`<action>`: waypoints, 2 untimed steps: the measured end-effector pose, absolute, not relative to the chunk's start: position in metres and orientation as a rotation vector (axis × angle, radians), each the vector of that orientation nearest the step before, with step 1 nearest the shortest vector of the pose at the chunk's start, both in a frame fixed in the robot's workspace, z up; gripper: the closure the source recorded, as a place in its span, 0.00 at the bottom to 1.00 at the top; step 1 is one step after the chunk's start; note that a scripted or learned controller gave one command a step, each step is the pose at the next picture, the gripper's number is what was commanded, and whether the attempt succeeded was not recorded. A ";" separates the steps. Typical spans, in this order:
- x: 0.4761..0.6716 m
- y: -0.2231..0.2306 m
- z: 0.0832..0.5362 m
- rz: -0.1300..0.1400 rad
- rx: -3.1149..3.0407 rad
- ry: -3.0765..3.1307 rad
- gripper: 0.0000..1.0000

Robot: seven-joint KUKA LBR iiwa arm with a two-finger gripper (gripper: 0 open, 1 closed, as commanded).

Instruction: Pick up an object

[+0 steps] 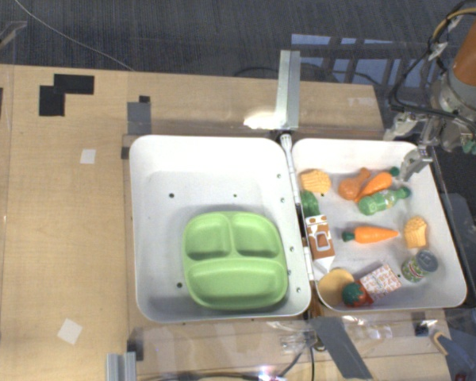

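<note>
Camera view looks down on two white bins set side by side on the surface, and the end effector [413, 163] hangs over the far right corner of the right bin [448, 292], reached in from the right with the orange-banded arm [468, 62] above it. Whether it is spread or pressed together I cannot tell at this size; nothing shows pinched in it.

Nearest to it, just below and to the left, lies a green bottle-like toy [381, 202], its long axis running left to right with a slight rise toward the end effector. Touching it on the far side is an orange carrot-shaped toy [366, 184], lying on much the same slant. A second carrot [371, 234] lies further down the bin, pointing left to right, well apart from the end effector.

My judgement is that the green toy is the likeliest target: a short drop down and leftward would reach it, and a grip across its narrow width, not along its length, looks right. The crowding orange toy could get in the way.

The left bin [155, 173] holds a green divided tray [235, 259].
</note>
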State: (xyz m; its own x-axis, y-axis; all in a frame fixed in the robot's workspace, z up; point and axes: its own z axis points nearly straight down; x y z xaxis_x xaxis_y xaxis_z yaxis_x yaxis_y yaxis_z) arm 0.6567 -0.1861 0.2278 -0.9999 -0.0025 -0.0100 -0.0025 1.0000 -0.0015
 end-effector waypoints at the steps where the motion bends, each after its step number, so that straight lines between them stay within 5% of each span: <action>1: 0.670 -0.145 0.128 0.004 -0.104 3.137 0.00; 2: 0.597 -0.116 0.089 -0.004 -0.198 3.120 0.00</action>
State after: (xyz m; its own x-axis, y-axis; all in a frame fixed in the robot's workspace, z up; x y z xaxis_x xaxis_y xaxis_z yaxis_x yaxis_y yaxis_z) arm 0.5973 -0.1158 0.0895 -0.9919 -0.1262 -0.0150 -0.1261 0.9920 -0.0035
